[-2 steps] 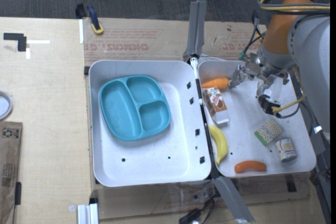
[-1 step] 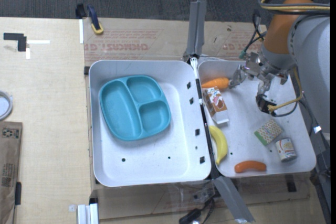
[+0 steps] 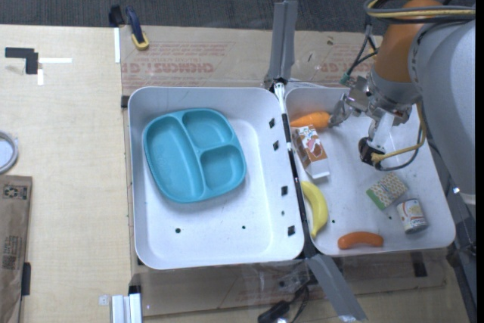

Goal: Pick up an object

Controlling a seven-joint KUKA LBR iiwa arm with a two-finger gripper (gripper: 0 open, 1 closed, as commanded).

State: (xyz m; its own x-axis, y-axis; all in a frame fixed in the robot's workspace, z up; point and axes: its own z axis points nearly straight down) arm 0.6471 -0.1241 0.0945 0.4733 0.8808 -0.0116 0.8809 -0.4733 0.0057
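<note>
The gripper (image 3: 342, 111) hangs over the far end of the right bin (image 3: 431, 163), just beside an orange carrot (image 3: 311, 119) lying against the bin's far left corner; whether its fingers are spread or pressed together I cannot tell. The carrot is small, tapered and smooth-skinned. It is probably a light, stiff plastic toy, slippery on its round sides, so a pinch across its thicker middle looks safest.
</note>
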